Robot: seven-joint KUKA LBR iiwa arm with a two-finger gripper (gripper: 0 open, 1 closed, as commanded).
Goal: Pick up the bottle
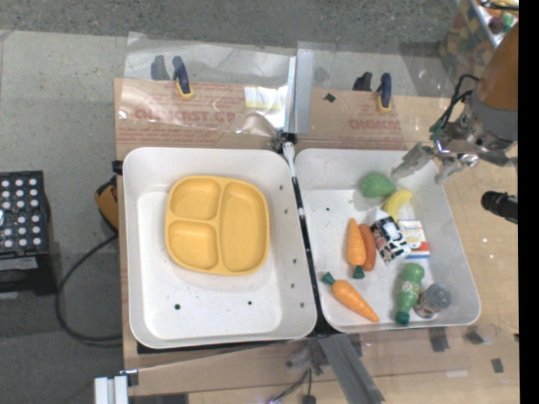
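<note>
- Gripper (428, 163) is hovering over the right bin (324, 171), toward two o'clock of it, with its two fingers spread apart and nothing sitting between them.
- Its arm (497, 99), grey with an orange band, is reaching in from three o'clock of the view.
- Green bottle (408, 290) is lying in the same bin toward five o'clock, well apart from the gripper, its cap pointing to six o'clock.
- A grey round object (434, 298) is resting just beside the bottle at its three o'clock side.
- A green rounded toy (376, 183) and a yellow piece (397, 200) are lying near the gripper, at about seven o'clock from it.
- Two carrots are lying in that bin: one (356, 243) near the centre, another (354, 300) toward seven o'clock.
- A small printed carton (397, 236) is sitting between the upper carrot and the bin's three o'clock wall.
- A yellow divided plate (218, 225) is sitting in the left bin (139, 310), near its centre.
</note>
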